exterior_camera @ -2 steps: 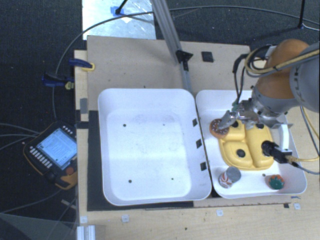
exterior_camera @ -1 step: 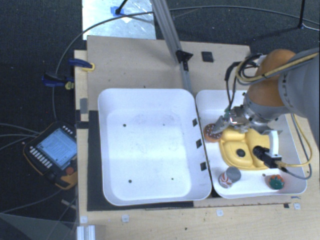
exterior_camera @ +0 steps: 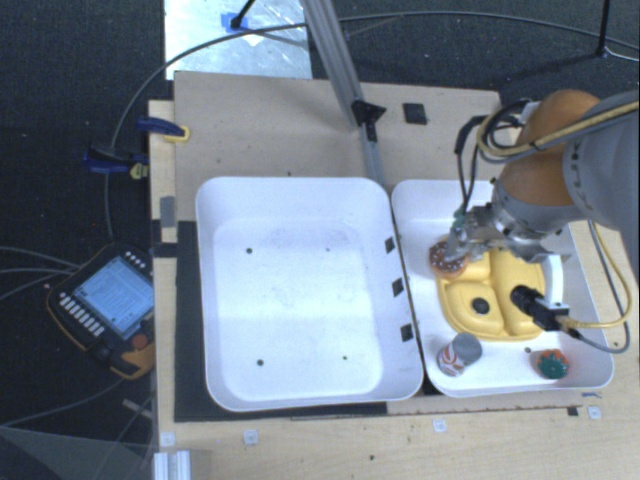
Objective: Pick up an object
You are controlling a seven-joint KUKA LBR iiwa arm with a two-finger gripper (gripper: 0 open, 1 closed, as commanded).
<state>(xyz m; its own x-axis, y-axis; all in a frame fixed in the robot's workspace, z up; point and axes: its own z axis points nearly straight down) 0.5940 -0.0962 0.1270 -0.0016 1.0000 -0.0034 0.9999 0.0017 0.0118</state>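
Whether the fingers are released or clenched cannot be told, as the gripper [exterior_camera: 462,240] is seen low in the right bin [exterior_camera: 420,208], just above a small round brown object [exterior_camera: 446,259] that is placed against a yellow toy [exterior_camera: 490,303], with a grey cup [exterior_camera: 461,352] and a green ball [exterior_camera: 551,364] nearby.

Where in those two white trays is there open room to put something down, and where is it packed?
The left tray is the roomy one: its whole floor, wall to wall, is bare. The right tray is crowded: the gripper hovers at a brown ring beside a yellow toy, with a small cup and green ball along the near wall. Only slim strips remain there.
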